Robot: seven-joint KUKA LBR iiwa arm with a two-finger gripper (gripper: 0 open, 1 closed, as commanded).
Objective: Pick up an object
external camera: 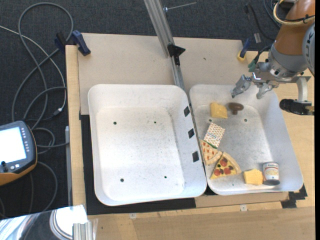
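Observation:
My gripper (251,90) hangs open over the far edge of the right bin (280,134), its two fingers spread with nothing between them. Just below it in the bin lie a small brown piece (235,106) and a yellow cheese block (218,110). Further down the bin are a patterned white wedge (214,134), a waffle-like wedge (210,151), a pizza slice (224,166), a second yellow block (253,176) and a small can (271,172).
The left bin (105,104) sits beside the right one, split from it by a ridge with black clips (190,133). A metal pole (160,24) slants across the bench behind the bins. Blue clamps (80,42) grip the board's far corners.

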